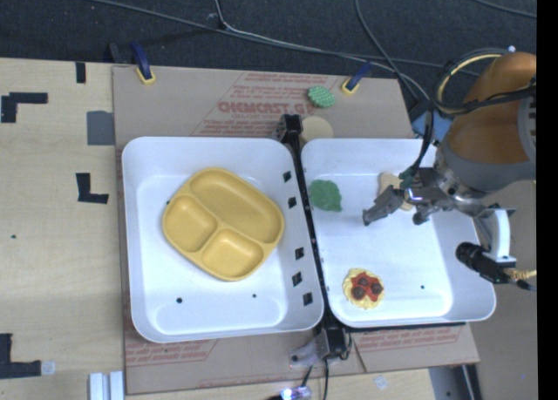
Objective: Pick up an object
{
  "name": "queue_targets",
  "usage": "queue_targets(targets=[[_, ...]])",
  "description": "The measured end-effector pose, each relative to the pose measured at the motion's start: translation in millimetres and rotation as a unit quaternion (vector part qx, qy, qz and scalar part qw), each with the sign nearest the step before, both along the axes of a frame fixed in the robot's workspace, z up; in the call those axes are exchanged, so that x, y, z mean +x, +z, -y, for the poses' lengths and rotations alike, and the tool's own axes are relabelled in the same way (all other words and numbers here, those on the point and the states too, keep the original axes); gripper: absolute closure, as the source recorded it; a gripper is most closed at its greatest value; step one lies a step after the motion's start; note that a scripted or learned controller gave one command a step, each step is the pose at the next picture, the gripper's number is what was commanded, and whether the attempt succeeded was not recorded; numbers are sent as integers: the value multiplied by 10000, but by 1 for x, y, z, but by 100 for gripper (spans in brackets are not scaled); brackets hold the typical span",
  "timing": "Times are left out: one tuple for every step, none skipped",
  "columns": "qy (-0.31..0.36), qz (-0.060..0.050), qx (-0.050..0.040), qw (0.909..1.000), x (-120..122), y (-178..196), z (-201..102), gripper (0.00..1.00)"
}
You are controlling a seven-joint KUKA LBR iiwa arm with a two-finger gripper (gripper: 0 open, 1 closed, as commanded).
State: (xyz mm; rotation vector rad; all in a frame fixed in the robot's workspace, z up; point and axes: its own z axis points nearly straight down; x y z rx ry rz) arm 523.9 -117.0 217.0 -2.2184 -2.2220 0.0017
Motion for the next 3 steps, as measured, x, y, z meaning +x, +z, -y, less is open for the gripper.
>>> queue_targets(targets=[[-1, -22, 2, 10000, -4, -50, -10, 0], [-2, -22, 3, 10000, -9, -97, -18, 0], [-2, 5, -7, 10000, -9, -134, -18, 0]])
